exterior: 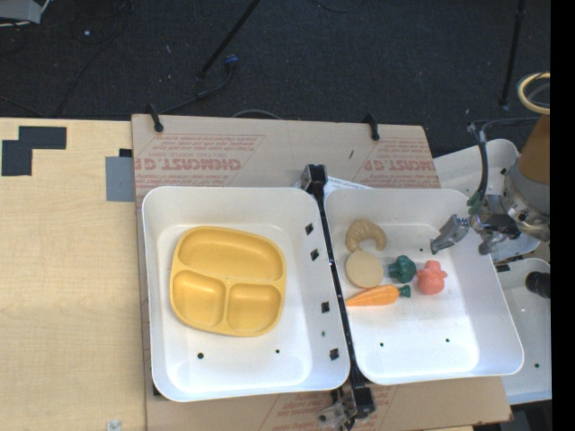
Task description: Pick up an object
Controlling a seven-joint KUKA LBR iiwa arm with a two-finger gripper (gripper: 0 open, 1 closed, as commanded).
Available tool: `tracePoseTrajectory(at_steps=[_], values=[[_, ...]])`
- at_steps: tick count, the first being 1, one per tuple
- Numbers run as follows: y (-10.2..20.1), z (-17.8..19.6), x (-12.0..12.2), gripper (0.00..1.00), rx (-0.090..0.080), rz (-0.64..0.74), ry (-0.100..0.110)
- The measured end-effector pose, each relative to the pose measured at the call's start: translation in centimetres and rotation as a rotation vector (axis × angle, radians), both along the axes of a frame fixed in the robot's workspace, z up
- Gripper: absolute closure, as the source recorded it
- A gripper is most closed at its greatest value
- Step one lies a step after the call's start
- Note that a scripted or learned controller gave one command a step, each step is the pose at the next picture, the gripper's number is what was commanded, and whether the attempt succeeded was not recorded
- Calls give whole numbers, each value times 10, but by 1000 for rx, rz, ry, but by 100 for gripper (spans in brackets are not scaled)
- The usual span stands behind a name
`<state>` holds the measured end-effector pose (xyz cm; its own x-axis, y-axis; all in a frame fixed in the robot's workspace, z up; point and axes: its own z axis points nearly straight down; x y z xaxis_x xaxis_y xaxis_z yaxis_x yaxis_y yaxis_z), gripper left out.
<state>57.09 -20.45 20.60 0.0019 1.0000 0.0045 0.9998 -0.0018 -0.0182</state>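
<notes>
The right bin (pixel 449 348) holds a tan croissant (pixel 366 234), a pale round biscuit (pixel 364 268), a dark green toy (pixel 402 267), a pink-red toy (pixel 432 277) and an orange carrot (pixel 373 296), all clustered in its upper left part. My gripper (pixel 469 239) hangs over the bin's upper right edge, just right of and above the pink-red toy. Its fingers (pixel 446 237) are spread open with nothing between them.
The left bin (pixel 171 348) carries a yellow divided plate (pixel 228 279). A black divider (pixel 331 285) runs between the two bins. Cardboard (pixel 269 155) lies under both. White bench parts and cables stand to the right by the arm (pixel 530 187).
</notes>
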Motion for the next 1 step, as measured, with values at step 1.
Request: tracePoseTrajectory(at_steps=[1], values=[[0,7,2,0,-2,3,-11]])
